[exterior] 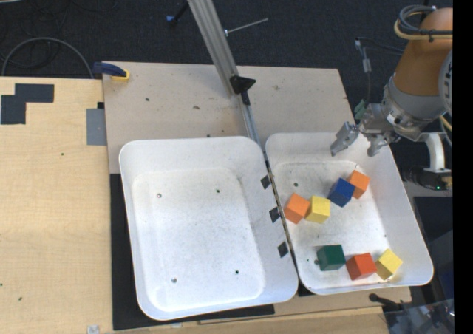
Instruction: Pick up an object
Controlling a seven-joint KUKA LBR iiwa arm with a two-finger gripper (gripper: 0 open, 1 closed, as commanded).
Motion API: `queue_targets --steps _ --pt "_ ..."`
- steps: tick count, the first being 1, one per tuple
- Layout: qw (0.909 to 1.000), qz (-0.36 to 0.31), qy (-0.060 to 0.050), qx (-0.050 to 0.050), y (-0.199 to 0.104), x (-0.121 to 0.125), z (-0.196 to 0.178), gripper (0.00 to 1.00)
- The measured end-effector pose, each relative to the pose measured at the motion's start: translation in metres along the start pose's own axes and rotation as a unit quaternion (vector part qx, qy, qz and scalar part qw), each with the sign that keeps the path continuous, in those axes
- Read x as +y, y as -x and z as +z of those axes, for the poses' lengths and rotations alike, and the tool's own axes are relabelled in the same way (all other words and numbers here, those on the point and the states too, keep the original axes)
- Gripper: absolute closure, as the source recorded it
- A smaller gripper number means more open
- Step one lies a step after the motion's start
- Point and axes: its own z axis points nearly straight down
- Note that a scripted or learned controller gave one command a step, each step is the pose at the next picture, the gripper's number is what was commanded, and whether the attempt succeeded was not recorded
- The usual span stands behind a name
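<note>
The hand (361, 139), fingers seemingly apart, hovers above a blue cube (341, 192).

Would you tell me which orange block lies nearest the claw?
The orange block touching the blue block, near the right bin's far side; the other orange block sits further left.

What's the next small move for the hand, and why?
Probably lower the hand toward the small orange cube beside the blue cube. The hand hovers open over the right white bin's far edge, holding nothing, and that cube lies nearest.
</note>
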Motion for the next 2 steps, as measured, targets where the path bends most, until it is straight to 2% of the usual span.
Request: queue_targets --steps 1,2 --pt "1.0 -0.003 0.0 0.0 -0.0004 0.0003 -0.0102 1.0" --pt "1.0 -0.005 0.0 -0.001 -0.0005 0.0005 -0.0198 1.0"
